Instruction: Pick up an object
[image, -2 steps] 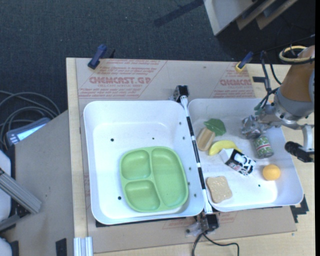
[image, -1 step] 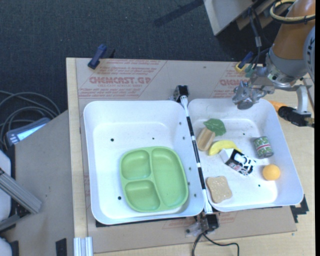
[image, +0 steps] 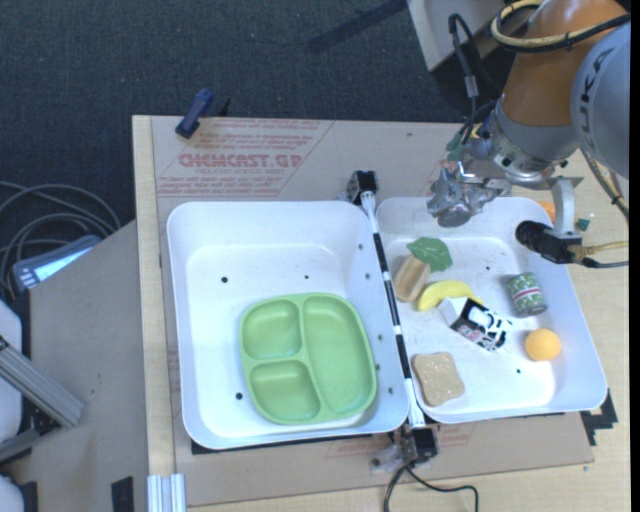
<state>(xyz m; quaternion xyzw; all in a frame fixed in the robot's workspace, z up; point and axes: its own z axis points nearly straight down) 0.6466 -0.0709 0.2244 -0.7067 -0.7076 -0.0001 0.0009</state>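
We see two shallow white bins side by side on a brown surface (image: 250, 160) printed with red lettering. The left bin (image: 200, 240) holds a green divided tray (image: 307, 357) with three compartments, sitting toward its lower middle.

The right bin (image: 575, 370) holds the loose objects. Near its upper left lies a green leaf-shaped piece (image: 430, 251), touching a tan bread-roll-like piece (image: 410, 278) just below it. A yellow banana (image: 444, 294) sits right beside the roll, and a black-and-white item (image: 479, 324) lies against the banana's lower right. A slice of toast (image: 438, 377) rests near the bin's lower left corner. On the right side stands a small can with a green and red label (image: 525, 293), and below it an orange ball (image: 542, 344).

The arm enters from the upper right of the frame, and its hand (image: 455, 200) hangs over the upper edge of the right bin, above the leaf piece and apart from it. We cannot tell how the hand is set, and nothing is visibly held in it.

A blue object (image: 194, 113) lies at the upper left corner of the surface, and grey cables (image: 55, 215) coil on the floor at the left.
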